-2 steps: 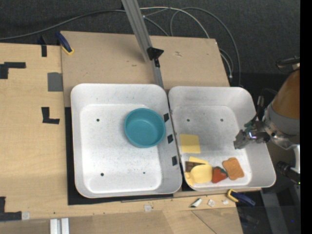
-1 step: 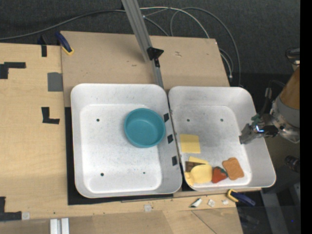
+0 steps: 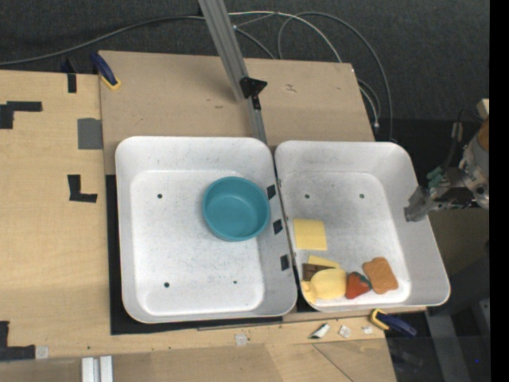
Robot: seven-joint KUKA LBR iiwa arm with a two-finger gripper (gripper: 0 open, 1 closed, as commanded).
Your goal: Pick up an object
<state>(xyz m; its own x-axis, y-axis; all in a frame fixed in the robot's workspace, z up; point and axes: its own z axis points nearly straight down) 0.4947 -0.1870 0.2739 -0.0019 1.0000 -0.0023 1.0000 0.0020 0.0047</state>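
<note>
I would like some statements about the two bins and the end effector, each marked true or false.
1. The teal bowl sits in the left bin. True.
2. The yellow square piece lies inside the bowl. False: it lies on the floor of the right bin, apart from the bowl.
3. The end effector is over the left bin. False: it is at the right bin's right rim.
4. The orange-brown piece lies near the right bin's front right corner. True.
5. The red piece is between the pale yellow object and the orange-brown piece. True.
</note>
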